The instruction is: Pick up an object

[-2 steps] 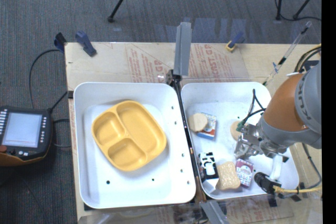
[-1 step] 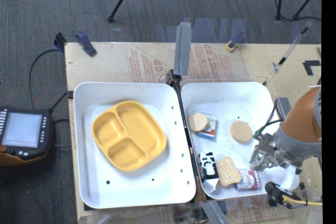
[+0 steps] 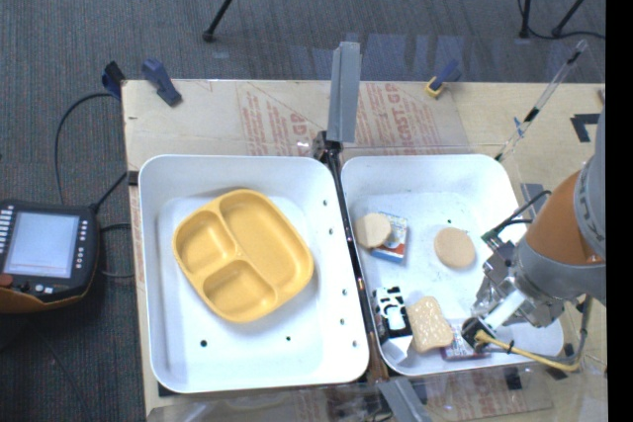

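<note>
The right bin (image 3: 435,178) holds a flat tan disc (image 3: 456,248), a pale round biscuit (image 3: 373,230) lying on a small blue and white packet (image 3: 398,239), a speckled bread slice (image 3: 430,323) and a black-and-white block (image 3: 393,309). My gripper (image 3: 487,311) hangs low over the bin's front right corner, just right of the bread slice and below the tan disc. The wrist hides its tips. I see nothing held in it.
The left bin (image 3: 163,212) holds a yellow three-compartment plate (image 3: 243,255). A small reddish item (image 3: 457,352) lies at the right bin's front wall under the gripper. A grey post (image 3: 344,94) stands behind the bins. A teach pendant (image 3: 45,252) sits at far left.
</note>
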